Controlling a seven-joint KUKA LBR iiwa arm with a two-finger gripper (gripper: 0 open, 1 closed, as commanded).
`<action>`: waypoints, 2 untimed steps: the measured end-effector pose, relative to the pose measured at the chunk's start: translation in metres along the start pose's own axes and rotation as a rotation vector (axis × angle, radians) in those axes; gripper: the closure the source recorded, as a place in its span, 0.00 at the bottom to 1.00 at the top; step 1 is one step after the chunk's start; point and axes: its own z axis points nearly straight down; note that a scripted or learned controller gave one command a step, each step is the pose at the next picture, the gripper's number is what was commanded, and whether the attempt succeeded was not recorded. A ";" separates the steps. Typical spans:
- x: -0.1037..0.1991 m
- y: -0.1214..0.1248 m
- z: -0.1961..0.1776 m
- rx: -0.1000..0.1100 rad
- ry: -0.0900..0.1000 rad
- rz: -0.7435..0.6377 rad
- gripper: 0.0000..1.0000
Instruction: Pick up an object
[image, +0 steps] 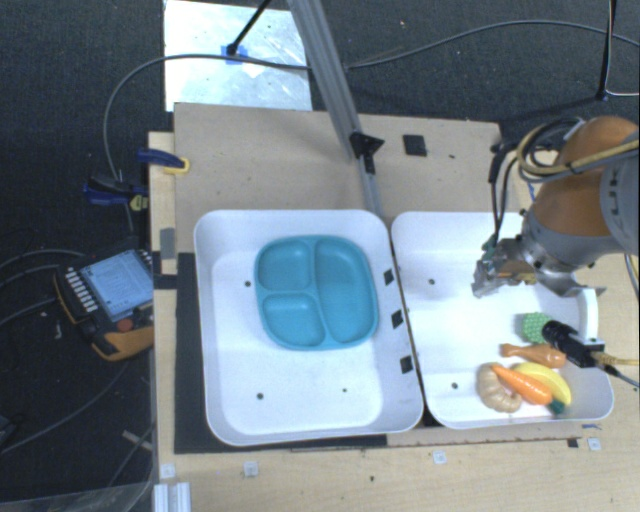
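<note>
Heaped at five o'clock in the right shallow white bin (440, 250): small plastic toy foods (528, 380), with an orange carrot (522, 384), yellow banana (545, 378), tan bread roll (497, 390), brown drumstick (533, 353) and green bumpy lump (534, 325). Just up at eleven o'clock from the heap, apart from it: grey two-finger gripper (486, 281), low over bare floor, open or shut hard to tell. In the left shallow white bin (225, 400): blue plastic plate with three parts (316, 291).

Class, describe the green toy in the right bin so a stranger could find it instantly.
Start at the right white bin and go to its near right corner, where toy foods are heaped. The green toy lies at the far edge of that heap, just beyond the toy drumstick. It alone is green; its neighbours are orange, yellow and tan.
</note>
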 end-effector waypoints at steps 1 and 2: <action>0.005 -0.002 -0.063 -0.002 0.000 -0.001 1.00; 0.005 0.000 -0.117 -0.002 0.000 -0.001 1.00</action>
